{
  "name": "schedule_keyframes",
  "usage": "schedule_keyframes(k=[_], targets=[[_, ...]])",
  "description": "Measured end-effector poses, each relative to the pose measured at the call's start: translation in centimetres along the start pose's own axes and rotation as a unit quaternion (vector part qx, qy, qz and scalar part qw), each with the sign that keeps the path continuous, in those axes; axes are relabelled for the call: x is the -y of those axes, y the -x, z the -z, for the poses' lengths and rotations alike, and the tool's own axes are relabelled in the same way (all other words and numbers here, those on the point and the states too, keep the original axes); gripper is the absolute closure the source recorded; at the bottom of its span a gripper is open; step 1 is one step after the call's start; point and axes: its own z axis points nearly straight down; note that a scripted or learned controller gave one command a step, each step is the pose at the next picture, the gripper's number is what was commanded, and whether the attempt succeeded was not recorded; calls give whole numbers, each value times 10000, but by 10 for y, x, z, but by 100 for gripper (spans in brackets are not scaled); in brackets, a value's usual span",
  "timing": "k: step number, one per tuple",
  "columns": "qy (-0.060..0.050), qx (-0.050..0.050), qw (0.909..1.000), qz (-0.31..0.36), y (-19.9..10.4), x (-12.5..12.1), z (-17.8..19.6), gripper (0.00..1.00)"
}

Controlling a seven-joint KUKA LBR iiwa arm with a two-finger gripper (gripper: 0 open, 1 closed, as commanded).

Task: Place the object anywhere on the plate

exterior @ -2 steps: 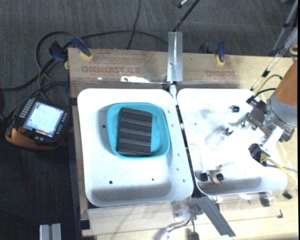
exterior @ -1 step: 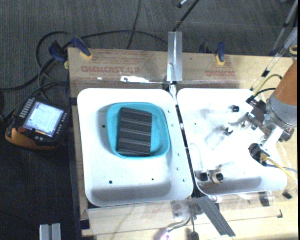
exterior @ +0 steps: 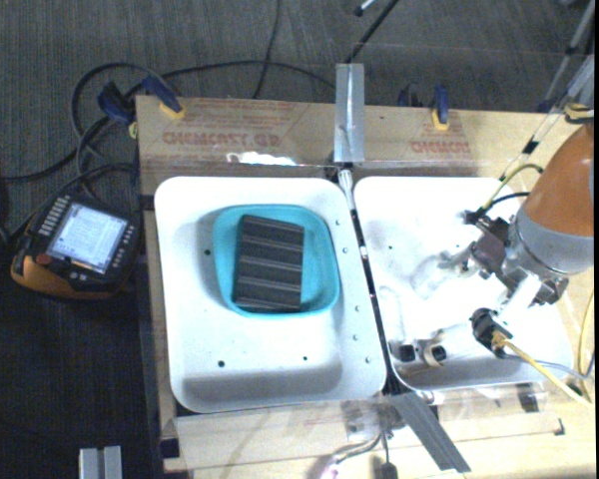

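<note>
Jaws (exterior: 449, 263) state indeterminable, hovering over right bin (exterior: 539, 367). Dark ridged block (exterior: 270, 262) lying on blue plate (exterior: 324, 267), left bin (exterior: 180, 297), nine o'clock.

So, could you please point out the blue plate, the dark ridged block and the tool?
blue plate (exterior: 321, 267): camera view, bare right rim.
dark ridged block (exterior: 270, 262): camera view, middle of its top.
tool (exterior: 449, 262): camera view, blurred tip.
</note>
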Motion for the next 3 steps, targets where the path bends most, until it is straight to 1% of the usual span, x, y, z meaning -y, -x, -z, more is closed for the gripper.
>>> schedule_keyframes(k=[1, 2, 3], targets=[[8, 0, 9757, 2191, 35, -33, -43, 0], [1, 4, 9816, 1910, -18, 18, -88, 0], [15, 6, 9696, 2447, 12, -11, -20, 0]])
